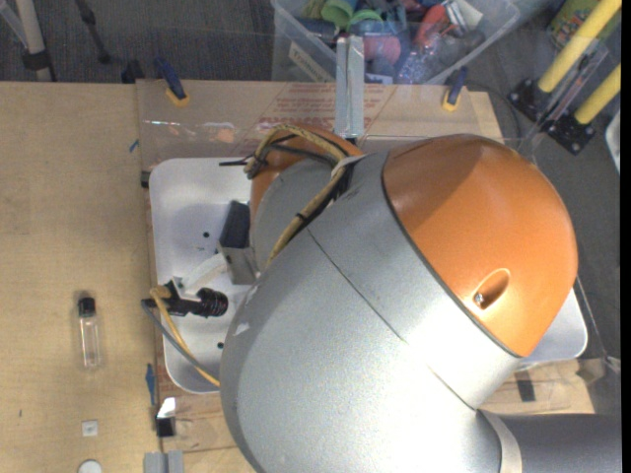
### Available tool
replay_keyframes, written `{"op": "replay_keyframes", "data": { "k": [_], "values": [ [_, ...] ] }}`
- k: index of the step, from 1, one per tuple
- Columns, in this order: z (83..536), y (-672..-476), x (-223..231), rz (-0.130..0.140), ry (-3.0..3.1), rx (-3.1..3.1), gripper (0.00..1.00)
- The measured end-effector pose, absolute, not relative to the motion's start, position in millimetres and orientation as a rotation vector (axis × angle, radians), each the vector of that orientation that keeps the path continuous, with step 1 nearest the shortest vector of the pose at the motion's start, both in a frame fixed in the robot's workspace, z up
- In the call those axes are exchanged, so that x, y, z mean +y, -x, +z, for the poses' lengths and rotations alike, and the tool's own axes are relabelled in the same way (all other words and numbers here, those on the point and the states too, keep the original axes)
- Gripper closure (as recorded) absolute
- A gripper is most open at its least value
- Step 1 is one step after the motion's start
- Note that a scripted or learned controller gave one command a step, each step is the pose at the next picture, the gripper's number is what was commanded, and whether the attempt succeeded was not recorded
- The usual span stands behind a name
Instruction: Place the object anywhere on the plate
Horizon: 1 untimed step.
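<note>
1. The arm (394, 313) covers most of both bins; its gripper (235, 249) sits low inside the left bin (170, 197).
2. Whether the gripper is spread or closed cannot be told; the object and the plate are hidden beneath the arm.
3. Judged step: reaching to pick. The next move calls for a secure grasp, a clean lift, then a carry to the plate.

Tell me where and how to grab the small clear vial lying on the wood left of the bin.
Probably mid-body, from straight above. The vial lies flat on the bench, black cap at its far end, so the grip should close across its narrow width, left to right in the view.
</note>
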State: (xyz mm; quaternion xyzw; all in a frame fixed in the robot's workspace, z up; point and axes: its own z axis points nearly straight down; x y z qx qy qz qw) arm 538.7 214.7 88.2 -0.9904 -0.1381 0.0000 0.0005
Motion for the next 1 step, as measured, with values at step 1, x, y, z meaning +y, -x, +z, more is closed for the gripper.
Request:
{"op": "replay_keyframes", "data": {
  "k": [1],
  "values": [
    [90.3,-482.4,207.3,-0.015,3.045,-0.766,1.00]
  ]
}}
